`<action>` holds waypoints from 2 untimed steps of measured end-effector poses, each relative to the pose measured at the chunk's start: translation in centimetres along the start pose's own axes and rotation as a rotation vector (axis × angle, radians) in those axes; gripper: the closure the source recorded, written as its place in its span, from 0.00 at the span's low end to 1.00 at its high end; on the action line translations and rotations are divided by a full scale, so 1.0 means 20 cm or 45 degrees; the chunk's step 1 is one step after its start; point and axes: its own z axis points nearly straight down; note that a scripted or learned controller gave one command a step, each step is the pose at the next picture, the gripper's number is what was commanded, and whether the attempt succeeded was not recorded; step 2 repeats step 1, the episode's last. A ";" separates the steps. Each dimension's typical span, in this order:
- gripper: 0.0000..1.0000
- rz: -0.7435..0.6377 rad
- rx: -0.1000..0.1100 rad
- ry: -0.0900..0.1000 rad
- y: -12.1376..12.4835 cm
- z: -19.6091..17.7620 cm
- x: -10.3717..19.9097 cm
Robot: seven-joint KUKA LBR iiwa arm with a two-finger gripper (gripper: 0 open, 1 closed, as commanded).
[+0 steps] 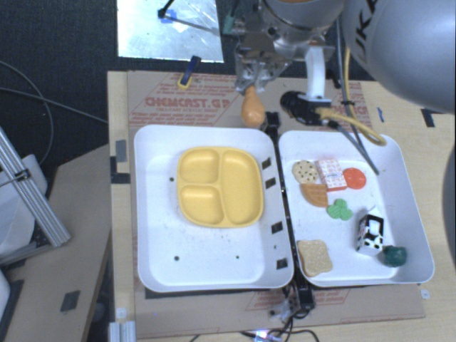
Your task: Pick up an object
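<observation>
My gripper hangs over the back edge of the two bins, near the seam between them. A tan pear-shaped toy dangles below it, its narrow top caught between the fingers. The gripper is shut on this toy, which sits just above the left bin's far right corner. The right bin holds small toy foods: a cookie, a pink wafer, a red slice, an orange wedge, a green piece, a cow-patterned carton, a dark green lump and a bread slice.
A yellow divided plate lies in the left bin. The grey arm fills the upper right, with a yellow cable trailing over the right bin's back rim. A shiny sheet lies behind the bench.
</observation>
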 end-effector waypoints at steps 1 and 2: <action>1.00 -0.021 0.003 0.006 -0.12 0.02 0.36; 1.00 -0.021 0.003 0.006 -0.12 0.02 0.36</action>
